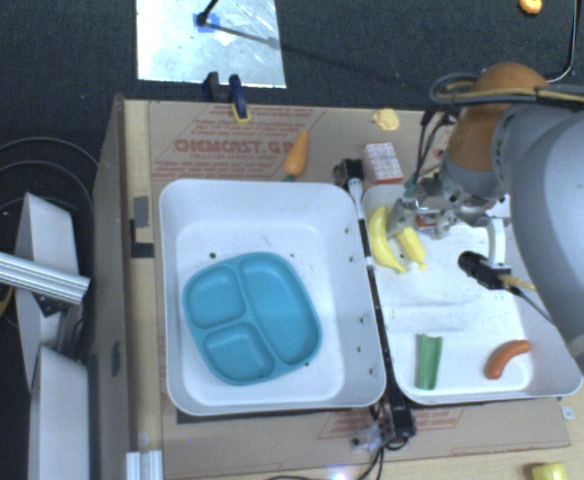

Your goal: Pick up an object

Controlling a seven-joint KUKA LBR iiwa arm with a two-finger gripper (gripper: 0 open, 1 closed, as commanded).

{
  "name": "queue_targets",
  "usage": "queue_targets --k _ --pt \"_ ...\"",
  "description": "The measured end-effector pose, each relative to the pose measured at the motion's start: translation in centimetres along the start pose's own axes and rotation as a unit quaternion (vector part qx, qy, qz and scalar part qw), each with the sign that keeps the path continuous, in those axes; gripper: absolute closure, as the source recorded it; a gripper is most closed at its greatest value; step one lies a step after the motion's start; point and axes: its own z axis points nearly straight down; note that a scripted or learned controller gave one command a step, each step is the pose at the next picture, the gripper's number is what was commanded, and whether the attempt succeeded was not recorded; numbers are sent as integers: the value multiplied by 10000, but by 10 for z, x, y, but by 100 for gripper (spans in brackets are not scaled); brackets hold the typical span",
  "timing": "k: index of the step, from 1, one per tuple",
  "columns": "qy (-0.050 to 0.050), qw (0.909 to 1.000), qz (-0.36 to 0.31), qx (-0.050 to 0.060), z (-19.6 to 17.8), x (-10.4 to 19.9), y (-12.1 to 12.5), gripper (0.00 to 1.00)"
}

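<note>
The banana [384,244] is noted at ten o'clock in the right bin [472,390], with the gripper [424,222] just beside it at two o'clock; whether the gripper is open or closed cannot be told. The banana is judged light, smooth and curved, likely slippery; a hold across its middle is advised

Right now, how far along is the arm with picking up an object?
Done: nothing looks lifted yet. In hand: the claw is down in the right bin, beside the yellow bananas, which lie on the bin floor. The green stick and the orange sausage lie apart from it. Left: grip one thing and raise it.
</note>
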Motion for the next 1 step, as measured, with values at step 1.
queue_targets --k 1 --pt "-16 10000 -13 -19 -11 -2 -1 100"
